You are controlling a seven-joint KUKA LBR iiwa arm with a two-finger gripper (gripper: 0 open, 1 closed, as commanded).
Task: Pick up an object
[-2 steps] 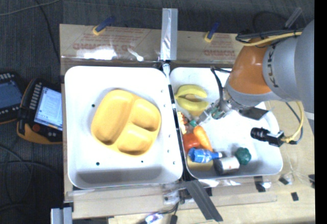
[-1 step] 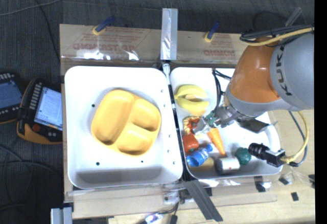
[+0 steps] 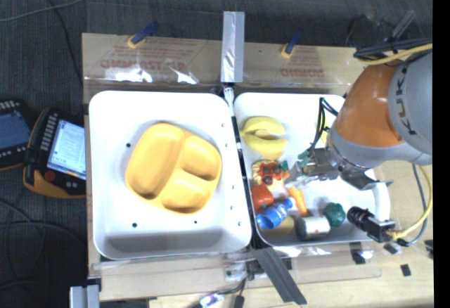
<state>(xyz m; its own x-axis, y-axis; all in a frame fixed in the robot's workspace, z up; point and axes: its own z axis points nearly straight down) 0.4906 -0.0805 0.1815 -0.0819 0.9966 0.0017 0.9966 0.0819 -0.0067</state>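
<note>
Camera view: we see the arm (image 3: pixel 383 113) entering from the right of the frame, grey with its orange band over the upper right of the right bin (image 3: pixel 309 104). The pincer (image 3: pixel 304 167) sits low over the middle of that bin, just right of the object cluster. We cannot tell its state from this angle, and we see no object clearly in it.

Objects are all bunched along the right bin's left and lower side:
- yellow rounded piece (image 3: pixel 263 133), banana-like with a pale patch on top, upper left of the bin, against the divider.
- small red and orange toy (image 3: pixel 269 173) with mixed green bits, just below the yellow piece and just left of the pincer.
- orange-red block (image 3: pixel 261 196) below that, touching the cluster.
- blue bottle-shaped item (image 3: pixel 273 215), lying tilted, lower left of the bin.
- thin orange stick (image 3: pixel 297 201), carrot-like, slanted, just right of the blue item.
- grey cylinder (image 3: pixel 312 227) lying on its side at the bin's lower edge.
- dark green rounded object (image 3: pixel 334 214) just right of and above the cylinder.

The left bin (image 3: pixel 105 159) holds one large yellow lumpy shape (image 3: pixel 173 167), three rounded lobes, centred in it.

At the far left of the frame, off the worktop (image 3: pixel 176 60), a handheld pendant (image 3: pixel 58 155) with a lit screen lies on the floor.
</note>
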